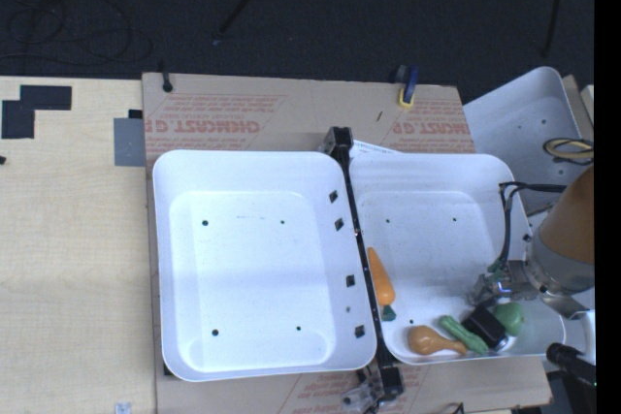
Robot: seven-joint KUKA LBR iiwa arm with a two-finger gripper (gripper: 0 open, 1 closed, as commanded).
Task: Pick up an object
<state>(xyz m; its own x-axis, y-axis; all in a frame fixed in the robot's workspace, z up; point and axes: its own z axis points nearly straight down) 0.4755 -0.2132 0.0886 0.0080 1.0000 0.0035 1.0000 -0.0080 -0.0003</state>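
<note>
One fixed camera above the bench (68, 238), slanted down over both white bins (252, 257).

We see bright, even light on the left bin (252, 305) and right bin (437, 199), faint shadows along their walls, dark far background, slightly soft detail.

The left bin (243, 257) offers bare white floor from wall to wall, open to a descent anywhere. In the right bin (427, 208) the far half of the floor is likewise bare. Its near half is crowded: an orange carrot-shaped toy (380, 278) lies along the dividing wall, a tan gourd-shaped toy (432, 340) and a green pod-shaped toy (464, 333) lie by the near wall (touching, or nearly so), and the arm (568, 257) hangs over the near right corner. Black clips (350, 281) stud the seam between the bins, a low ridge to cross.
</note>
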